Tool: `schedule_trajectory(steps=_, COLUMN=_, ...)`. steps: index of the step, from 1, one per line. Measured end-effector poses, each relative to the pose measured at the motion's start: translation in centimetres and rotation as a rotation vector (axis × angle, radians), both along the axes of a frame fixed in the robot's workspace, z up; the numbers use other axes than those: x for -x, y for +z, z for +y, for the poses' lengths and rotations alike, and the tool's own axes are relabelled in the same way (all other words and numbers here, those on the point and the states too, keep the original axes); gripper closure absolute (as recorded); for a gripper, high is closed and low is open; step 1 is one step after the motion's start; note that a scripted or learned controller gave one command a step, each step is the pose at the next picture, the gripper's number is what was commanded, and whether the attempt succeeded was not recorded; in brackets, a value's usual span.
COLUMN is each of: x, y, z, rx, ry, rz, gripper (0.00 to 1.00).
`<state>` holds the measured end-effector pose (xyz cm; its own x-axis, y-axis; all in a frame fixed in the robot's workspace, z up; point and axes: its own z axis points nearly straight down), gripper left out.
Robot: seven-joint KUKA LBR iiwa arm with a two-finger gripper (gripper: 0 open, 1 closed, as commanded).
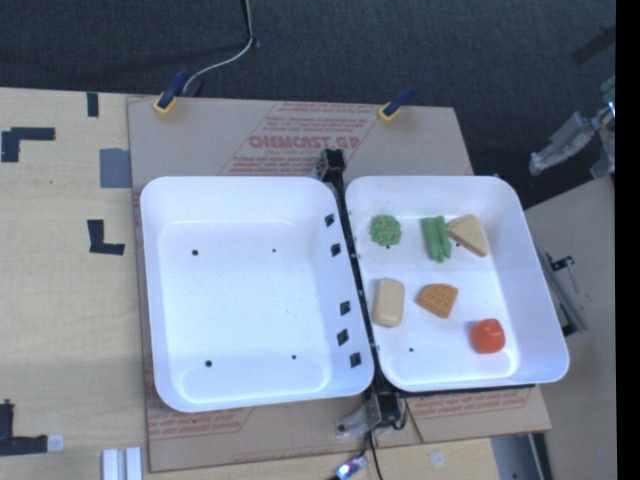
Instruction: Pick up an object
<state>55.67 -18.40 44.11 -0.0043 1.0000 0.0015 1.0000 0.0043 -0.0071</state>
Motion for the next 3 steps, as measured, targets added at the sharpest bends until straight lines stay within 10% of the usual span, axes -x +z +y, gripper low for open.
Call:
schedule_trajectory(steps=1, x=6.9, y=7.9, z=-2.2, rx=0.006, ry=-0.007, rz=-0.015, gripper=0.00)
schedule_trajectory(steps=2, x=7.3, y=9.5, z=-2.4, rx=0.003, ry=-0.003, rz=-0.010, gripper=0.00)
schedule_trajectory(steps=3, x=7.2, y=10.4, z=-2.4, rx=0.004, ry=-0.002, rz=-0.009, gripper=1.00)
